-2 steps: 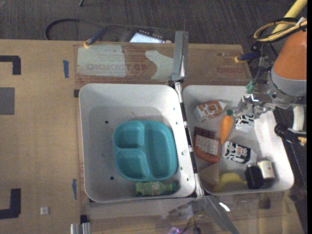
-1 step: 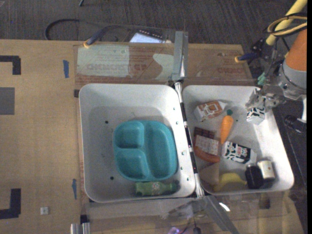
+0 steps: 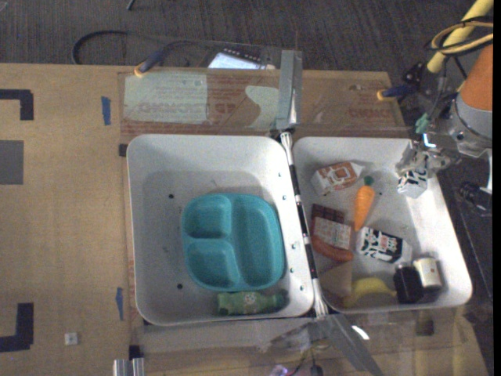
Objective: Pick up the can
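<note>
The can [image 3: 418, 279] lies on its side in the front right corner of the right bin [image 3: 454, 241], with a dark body and a silver end. My gripper [image 3: 412, 172] hangs over the back right part of that bin, well behind the can and apart from it. The grey arm with its orange band [image 3: 479, 92] comes in from the right edge.
The right bin also holds a white and brown carton [image 3: 337, 177], a carrot [image 3: 364, 204], a brown packet [image 3: 330, 230], a black and white carton [image 3: 383, 245] and a banana [image 3: 369, 290]. In the left bin [image 3: 149, 210] sit a teal divided plate [image 3: 232, 240] and a green packet [image 3: 250, 301].
</note>
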Controlling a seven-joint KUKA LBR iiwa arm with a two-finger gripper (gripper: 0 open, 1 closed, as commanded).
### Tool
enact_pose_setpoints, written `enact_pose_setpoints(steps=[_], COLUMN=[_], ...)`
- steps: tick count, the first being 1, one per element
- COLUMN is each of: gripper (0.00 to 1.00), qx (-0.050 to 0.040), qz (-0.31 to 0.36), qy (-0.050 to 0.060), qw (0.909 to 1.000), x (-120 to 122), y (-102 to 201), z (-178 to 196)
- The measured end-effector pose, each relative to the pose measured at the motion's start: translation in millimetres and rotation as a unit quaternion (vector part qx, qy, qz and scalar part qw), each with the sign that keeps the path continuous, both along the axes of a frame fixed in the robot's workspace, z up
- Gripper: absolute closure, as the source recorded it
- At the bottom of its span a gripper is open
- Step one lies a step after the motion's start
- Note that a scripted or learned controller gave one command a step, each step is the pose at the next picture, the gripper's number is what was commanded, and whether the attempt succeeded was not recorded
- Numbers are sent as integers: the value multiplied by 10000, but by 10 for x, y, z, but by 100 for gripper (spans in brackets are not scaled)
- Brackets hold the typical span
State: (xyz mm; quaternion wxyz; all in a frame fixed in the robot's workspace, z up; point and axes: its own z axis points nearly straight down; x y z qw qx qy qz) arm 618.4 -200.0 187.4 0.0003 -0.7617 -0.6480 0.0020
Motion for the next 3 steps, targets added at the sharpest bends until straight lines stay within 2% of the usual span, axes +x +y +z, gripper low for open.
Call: enact_pose_setpoints(steps=[1,2,3], gripper=[100,100,100], qx=[-8,8,9], qz=[12,-295,-1133], qy=[8,-7,11], qw=[10000,9996,9936], x=[12,493,483], y=[6,506,637], z=[75,173,-229])
